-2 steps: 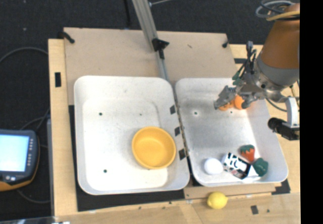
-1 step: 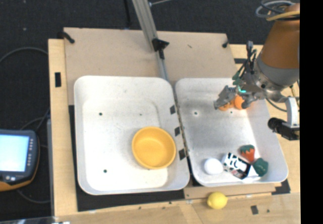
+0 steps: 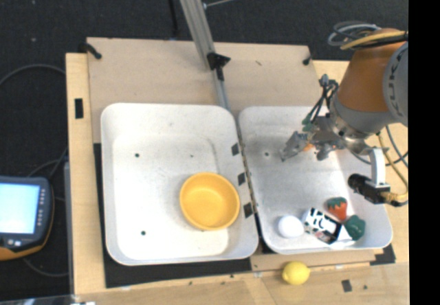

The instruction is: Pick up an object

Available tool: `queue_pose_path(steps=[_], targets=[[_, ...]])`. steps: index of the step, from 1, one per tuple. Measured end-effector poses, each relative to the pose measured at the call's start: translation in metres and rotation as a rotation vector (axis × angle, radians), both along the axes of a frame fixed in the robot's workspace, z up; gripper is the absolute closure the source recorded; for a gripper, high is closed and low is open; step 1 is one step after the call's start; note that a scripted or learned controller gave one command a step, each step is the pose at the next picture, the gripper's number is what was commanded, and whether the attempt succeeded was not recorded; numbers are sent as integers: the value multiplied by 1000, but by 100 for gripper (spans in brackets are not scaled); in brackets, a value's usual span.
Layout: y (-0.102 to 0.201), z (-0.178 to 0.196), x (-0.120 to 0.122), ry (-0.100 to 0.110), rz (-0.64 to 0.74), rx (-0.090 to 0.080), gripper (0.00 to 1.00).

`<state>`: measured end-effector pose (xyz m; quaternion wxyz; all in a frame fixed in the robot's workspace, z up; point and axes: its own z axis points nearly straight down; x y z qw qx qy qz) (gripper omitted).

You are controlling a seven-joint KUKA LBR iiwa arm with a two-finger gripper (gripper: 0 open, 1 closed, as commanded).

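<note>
My gripper (image 3: 304, 149) hangs over the middle of the right bin (image 3: 275, 180), open, with nothing between its fingers. A white ball (image 3: 290, 226), a black-and-white object (image 3: 322, 224), a red-orange object (image 3: 337, 205) and a green object (image 3: 355, 228) lie clustered in that bin's near right corner, well below the gripper. A yellow bowl (image 3: 210, 200) sits upright in the left bin (image 3: 137, 139), toward its near right side.
A yellow lemon-like fruit (image 3: 295, 273) lies on the bench just outside the right bin's near edge. A slanted metal pole (image 3: 196, 12) rises from behind the two bins. A small screen (image 3: 20, 211) stands off the bench at the left.
</note>
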<state>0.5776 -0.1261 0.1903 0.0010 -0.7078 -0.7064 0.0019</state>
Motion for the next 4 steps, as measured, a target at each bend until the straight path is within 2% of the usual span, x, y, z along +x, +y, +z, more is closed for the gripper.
queue_pose_path(steps=[2, 3, 4], targets=[[-2, -92, -8, -2, 0, -1, 0], [-1, -79, -6, -8, -6, 2, 100], [2, -38, -2, -6, 5, 2, 100]])
